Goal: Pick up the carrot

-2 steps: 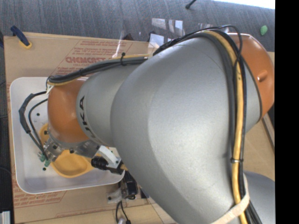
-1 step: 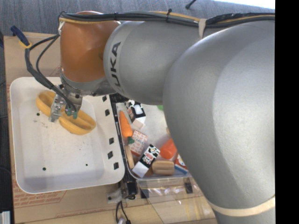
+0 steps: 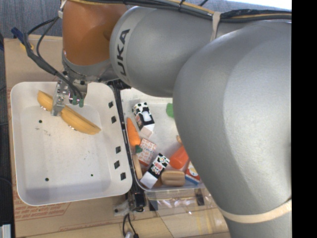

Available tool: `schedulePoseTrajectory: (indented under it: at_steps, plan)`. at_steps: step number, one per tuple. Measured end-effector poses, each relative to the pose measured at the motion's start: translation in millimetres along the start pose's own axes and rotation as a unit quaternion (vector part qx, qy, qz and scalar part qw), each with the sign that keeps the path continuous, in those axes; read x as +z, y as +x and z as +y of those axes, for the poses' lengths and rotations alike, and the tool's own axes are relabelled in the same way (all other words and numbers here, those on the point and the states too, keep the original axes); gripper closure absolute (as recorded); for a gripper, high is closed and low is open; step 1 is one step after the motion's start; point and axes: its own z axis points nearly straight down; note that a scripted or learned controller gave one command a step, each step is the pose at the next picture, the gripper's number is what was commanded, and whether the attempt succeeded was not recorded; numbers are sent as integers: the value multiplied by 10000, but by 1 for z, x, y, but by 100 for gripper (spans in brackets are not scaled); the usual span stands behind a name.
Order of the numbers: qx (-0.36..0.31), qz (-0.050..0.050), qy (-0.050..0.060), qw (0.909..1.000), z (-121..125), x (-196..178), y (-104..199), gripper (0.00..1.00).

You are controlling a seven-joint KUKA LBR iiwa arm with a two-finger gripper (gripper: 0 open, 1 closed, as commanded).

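The carrot [image 3: 132, 132] lies in the right bin [image 3: 148, 188], against that bin's left wall, just right of the divider between the 2 bins. It is orange, slender and tapered, lying lengthwise along the wall, with its upper end pointed. Its lower end runs in beside a small pink-and-white patterned carton [image 3: 146, 150]. Nothing grips it.

Near it in the same bin are 2 black-and-white cow-patterned cartons, 1 above [image 3: 143, 115] and 1 below [image 3: 158, 166], an orange-red block [image 3: 180, 158], a tan bread-like piece [image 3: 173, 177] and a green item [image 3: 170, 109] partly hidden by the arm.

The tool [image 3: 67, 102] is over the upper left part of the left bin [image 3: 59, 182], well apart from the carrot. It sits at a yellow banana-like item [image 3: 69, 114]; whether its fingers are spread or closed cannot be told. The grey arm [image 3: 233, 108] with its orange band [image 3: 86, 26] covers much of the right bin.
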Motion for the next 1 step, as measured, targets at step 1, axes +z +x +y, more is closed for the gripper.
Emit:
schedulePoseTrajectory:
  at_steps: [1]
  plan:
    - [2078, 19, 11, 9782, 23, 9, -18, 100]
